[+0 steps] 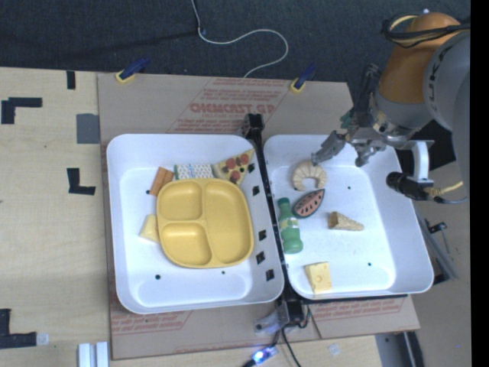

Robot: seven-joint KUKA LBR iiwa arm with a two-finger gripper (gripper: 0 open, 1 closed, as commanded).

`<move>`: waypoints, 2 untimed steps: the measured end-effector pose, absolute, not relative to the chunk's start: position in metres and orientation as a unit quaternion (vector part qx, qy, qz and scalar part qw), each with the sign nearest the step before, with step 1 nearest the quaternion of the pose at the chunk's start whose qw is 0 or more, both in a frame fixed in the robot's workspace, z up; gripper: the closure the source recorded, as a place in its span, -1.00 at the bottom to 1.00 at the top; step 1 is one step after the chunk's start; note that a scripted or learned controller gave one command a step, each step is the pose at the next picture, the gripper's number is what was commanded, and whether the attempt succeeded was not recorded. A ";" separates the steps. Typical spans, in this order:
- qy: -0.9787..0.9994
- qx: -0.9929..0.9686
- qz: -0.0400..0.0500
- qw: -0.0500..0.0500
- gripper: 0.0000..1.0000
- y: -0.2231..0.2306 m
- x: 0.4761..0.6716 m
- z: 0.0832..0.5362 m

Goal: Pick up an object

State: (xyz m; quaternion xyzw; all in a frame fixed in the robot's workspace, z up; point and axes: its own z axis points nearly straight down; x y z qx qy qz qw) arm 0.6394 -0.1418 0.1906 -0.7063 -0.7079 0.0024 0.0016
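Croissant (pixel 309 177), far edge of the right bin (pixel 397 277), long axis along that edge; gripper (pixel 345 147) just beyond it toward the far-right corner, jaws spread, holding nothing.

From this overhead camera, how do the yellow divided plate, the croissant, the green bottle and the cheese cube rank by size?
Largest to smallest:
1. yellow divided plate
2. green bottle
3. croissant, close to the bottle, so unsure
4. cheese cube

In the right bin (pixel 382 277) you have a pale croissant (pixel 309 177) near its back-left corner, with a watermelon slice (pixel 309 203) just in front. A green bottle (pixel 288 225) lies along the bin's left wall; a tan wedge (pixel 344 222) sits mid-bin and a yellow cheese block (pixel 318 276) near its front wall.
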 end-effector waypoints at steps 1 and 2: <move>-0.708 -0.706 0.003 0.002 -1.00 -0.141 0.630 0.142; -0.708 -0.706 0.002 0.002 -1.00 -0.139 0.629 0.088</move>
